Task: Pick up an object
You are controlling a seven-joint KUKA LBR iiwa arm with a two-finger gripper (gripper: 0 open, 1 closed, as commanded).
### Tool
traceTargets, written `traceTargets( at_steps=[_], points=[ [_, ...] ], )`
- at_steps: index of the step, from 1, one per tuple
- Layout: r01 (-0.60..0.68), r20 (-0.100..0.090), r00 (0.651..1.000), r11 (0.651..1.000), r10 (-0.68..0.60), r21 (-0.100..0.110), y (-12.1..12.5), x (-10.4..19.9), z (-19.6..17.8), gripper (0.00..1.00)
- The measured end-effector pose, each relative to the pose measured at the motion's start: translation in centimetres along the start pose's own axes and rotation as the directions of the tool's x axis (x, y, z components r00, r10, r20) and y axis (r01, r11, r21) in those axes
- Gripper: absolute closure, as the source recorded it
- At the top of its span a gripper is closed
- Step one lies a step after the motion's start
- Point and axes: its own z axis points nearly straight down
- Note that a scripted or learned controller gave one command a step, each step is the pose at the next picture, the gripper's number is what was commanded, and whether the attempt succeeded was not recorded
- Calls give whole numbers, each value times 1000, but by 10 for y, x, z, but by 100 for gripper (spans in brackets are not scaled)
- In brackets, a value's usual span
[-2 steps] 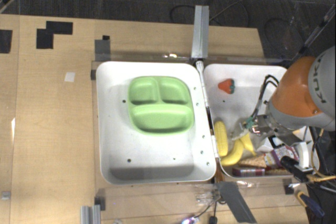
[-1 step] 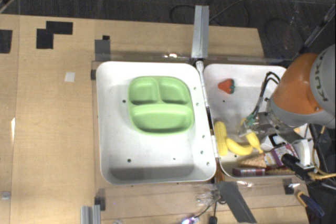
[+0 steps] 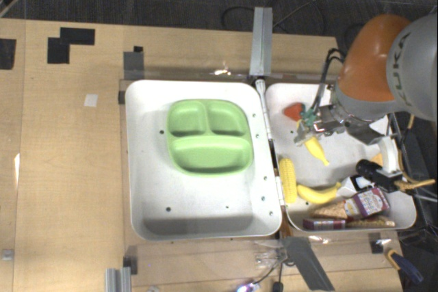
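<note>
Two white bins sat side by side on the desk (image 3: 61, 167), a green divided tray (image 3: 207, 135) in the left bin (image 3: 147, 215), the hand (image 3: 313, 128) low in the right bin (image 3: 410, 212), clenched on a small yellow object (image 3: 317, 150), corn (image 3: 288, 180) and banana (image 3: 319, 193) near the front edge.

Wooden bench (image 3: 61, 167) bearing two white bins (image 3: 147, 208)

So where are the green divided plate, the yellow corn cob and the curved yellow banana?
green divided plate (image 3: 207, 135): camera view, its middle ridge.
yellow corn cob (image 3: 288, 179): camera view, mid-length.
curved yellow banana (image 3: 318, 193): camera view, mid-curve.
</note>
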Motion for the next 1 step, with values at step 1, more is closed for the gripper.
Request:
traceTargets(
  at_steps=[1],
  points=[
    [60, 1, 998, 998, -60, 0, 6, -28, 0, 100]
  ],
)
